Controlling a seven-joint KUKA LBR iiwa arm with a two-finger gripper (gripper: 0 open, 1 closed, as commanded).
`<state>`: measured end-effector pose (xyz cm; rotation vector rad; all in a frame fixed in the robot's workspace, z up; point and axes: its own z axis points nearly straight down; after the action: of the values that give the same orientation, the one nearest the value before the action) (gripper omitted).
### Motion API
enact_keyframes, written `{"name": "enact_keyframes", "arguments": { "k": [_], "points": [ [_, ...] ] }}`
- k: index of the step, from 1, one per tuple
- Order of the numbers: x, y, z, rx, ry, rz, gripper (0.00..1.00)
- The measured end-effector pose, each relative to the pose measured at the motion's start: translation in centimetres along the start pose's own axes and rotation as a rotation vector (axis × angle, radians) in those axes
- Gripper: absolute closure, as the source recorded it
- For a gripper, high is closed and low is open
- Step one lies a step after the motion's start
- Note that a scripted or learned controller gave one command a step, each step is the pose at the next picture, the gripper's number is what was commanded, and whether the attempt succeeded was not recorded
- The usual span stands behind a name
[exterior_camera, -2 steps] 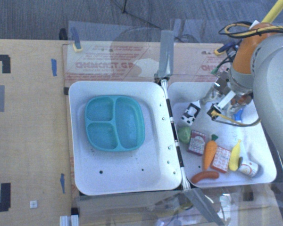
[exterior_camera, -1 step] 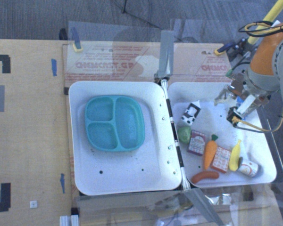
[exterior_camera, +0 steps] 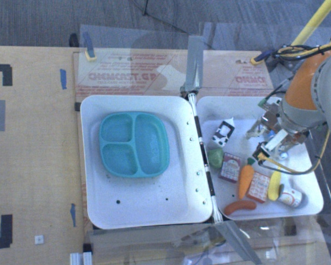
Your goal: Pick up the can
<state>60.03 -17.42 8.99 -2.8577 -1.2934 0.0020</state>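
Camera view: the pincer [exterior_camera: 266,143] hangs low over the right bin [exterior_camera: 314,200], and I cannot tell if it is open or closed. The can [exterior_camera: 291,197] lies on its side near that bin's front right corner, next to a yellow toy [exterior_camera: 274,184].

Two white bins sit side by side: the left bin [exterior_camera: 99,203] holds a teal divided plate [exterior_camera: 134,144] toward its ten o'clock. The right bin [exterior_camera: 315,195] holds a black-and-white toy [exterior_camera: 223,132], a green ball [exterior_camera: 215,157], a maroon box [exterior_camera: 230,167], a carrot [exterior_camera: 245,180], a sausage [exterior_camera: 240,206], a yellow piece [exterior_camera: 274,184] and a white can [exterior_camera: 291,197] lying at five o'clock. The gripper [exterior_camera: 267,142] hangs over this bin's two o'clock area.
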Motion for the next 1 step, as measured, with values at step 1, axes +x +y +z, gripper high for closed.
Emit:
{"name": "enact_keyframes", "arguments": {
  "k": [1],
  "points": [
    [-6.12, -6.56, 0.08, -0.008, 0.012, -0.078, 0.0]
  ]
}}
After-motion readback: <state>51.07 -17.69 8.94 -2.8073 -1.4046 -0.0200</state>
